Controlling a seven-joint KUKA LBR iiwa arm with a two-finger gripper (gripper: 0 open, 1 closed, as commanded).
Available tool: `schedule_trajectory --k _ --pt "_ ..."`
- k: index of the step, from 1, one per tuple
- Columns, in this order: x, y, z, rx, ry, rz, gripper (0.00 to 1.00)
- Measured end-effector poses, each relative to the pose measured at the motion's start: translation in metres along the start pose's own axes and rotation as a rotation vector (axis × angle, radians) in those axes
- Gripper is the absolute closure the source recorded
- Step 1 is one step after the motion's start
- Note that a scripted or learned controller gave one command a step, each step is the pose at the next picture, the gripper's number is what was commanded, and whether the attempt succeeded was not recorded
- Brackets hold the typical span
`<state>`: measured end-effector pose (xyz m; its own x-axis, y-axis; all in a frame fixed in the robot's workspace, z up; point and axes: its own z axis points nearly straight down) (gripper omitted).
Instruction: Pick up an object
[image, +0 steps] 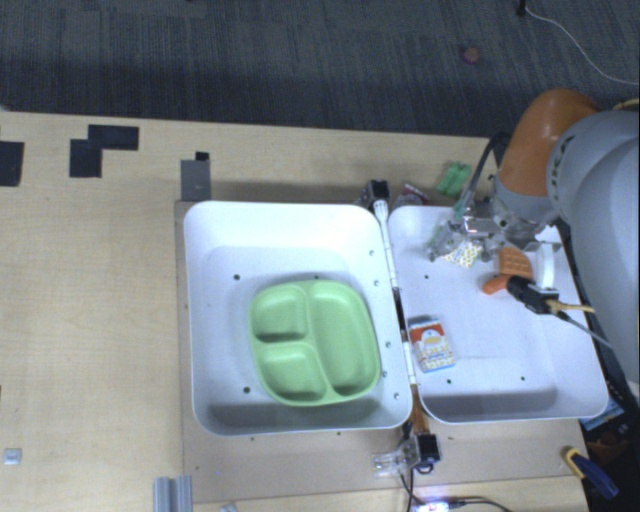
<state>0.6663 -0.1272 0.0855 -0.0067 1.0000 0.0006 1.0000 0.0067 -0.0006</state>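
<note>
Tabletop (90, 300): two bins. Left bin (215, 300): green divided plate (314, 340). Right bin (520, 370): my hand (462, 240) over a speckled packet (461, 256), grip state unreadable; orange object (508, 268); small card (431, 345). Risk: closing on the bin floor, missing.

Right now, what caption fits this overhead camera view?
Robot arm's gripper over the right bin, near a small packet; green tray in the left bin.

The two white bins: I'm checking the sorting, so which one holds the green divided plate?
The left bin holds the green plate. The right bin has a small card packet instead.
</note>
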Motion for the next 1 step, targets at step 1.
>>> schedule_trajectory --k 1 --pt "-0.0011 -0.0016 -0.0109 0.012 0.000 -0.004 1.00"
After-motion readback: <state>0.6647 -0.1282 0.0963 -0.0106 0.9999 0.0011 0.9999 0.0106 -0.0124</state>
